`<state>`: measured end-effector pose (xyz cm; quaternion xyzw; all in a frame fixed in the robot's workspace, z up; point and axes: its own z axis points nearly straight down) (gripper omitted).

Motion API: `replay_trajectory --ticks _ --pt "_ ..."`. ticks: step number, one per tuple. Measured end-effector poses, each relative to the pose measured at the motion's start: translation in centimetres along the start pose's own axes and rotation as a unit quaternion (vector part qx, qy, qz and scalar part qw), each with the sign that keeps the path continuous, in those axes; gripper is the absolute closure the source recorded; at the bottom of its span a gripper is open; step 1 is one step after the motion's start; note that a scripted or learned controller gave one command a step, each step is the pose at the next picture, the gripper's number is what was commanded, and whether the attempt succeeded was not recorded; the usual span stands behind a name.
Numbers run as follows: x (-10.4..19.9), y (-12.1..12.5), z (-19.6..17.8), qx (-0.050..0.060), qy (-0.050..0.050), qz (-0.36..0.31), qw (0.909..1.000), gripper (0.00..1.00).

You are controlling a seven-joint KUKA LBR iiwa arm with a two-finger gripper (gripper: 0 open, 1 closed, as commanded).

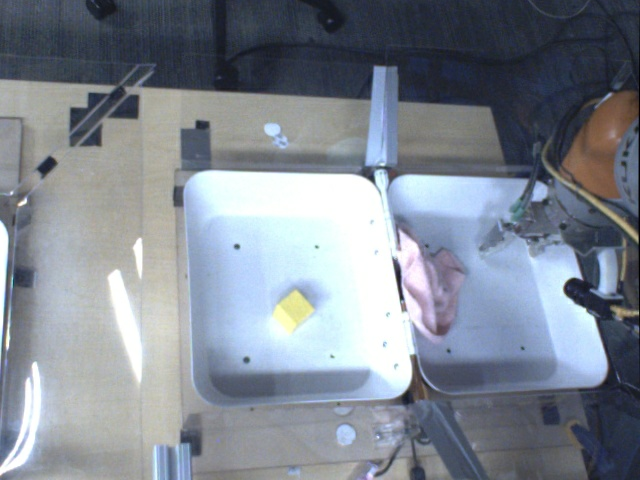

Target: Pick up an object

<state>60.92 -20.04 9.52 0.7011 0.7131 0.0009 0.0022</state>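
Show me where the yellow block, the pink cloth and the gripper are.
yellow block (294,311): camera view, its top face.
pink cloth (432,286): camera view, middle of the crumpled fabric.
gripper (496,236): camera view, at its fingertips.

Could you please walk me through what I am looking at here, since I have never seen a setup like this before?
This is one picture from a camera fixed above a wooden bench, looking down at a slant. On the bench sit two shallow white bins side by side. The left bin contains a small yellow block. The right bin contains a crumpled pink cloth, lying against the wall next to the divider. The grey machine with the orange band reaching in from the right is a robot arm. Its grasping end, the pincer, is above the right bin, apart from the cloth, and nothing is visibly held in it. Its job is to pick up an object.
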Motion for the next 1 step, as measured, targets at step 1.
replay_trajectory --ticks 1 --pt "0.10 0.19 -1.13 -0.002 0.000 -0.001 1.0000 1.00"
